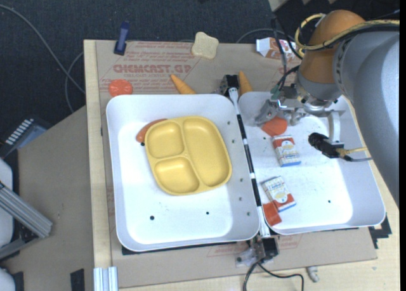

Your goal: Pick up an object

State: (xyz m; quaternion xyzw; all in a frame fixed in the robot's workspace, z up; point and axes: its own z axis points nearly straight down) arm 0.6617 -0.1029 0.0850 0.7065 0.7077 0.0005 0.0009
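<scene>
Hovering my claw (279,113) at far-left corner of right bin (330,217), right over orange-red piece (275,126). Fingers obscured, can't tell if spread or pinching. Judging target = that piece; small carton (287,151) lying just beside, nearer bin centre.

Yellow divided plate (188,155), white bins (127,175), orange-banded grey arm (355,42)
</scene>
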